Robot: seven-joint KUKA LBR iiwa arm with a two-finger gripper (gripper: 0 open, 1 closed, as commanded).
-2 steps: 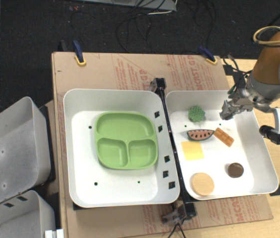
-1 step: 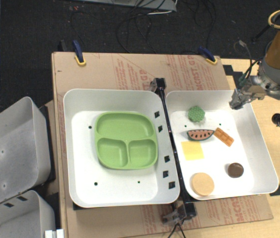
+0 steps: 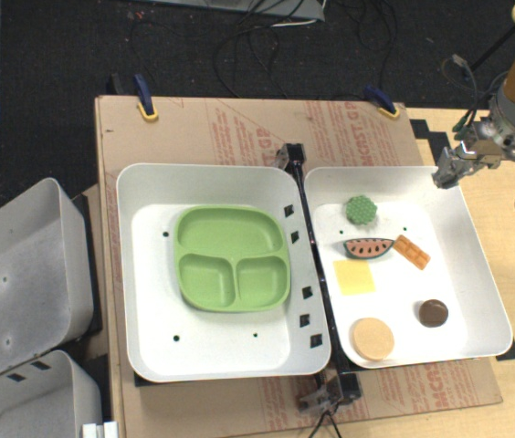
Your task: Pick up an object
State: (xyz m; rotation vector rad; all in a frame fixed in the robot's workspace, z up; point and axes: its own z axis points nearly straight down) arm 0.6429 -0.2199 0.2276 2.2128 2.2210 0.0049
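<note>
Gripper: poised over the right bin's far right rim, carrying nothing; grip state cannot be told. Nearest object: green broccoli piece, lying leftward and slightly nearer the camera. Beyond it: watermelon slice, long axis left-right; orange block; yellow square.

- left bin: white
- divided plate: light green
- right bin: white
- broccoli piece: dark green, bumpy
- watermelon slice: red, dark seeds, green rind
- stick: orange
- square: yellow
- round disc: tan
- small round piece: dark brown
- board: brown, red print
</note>
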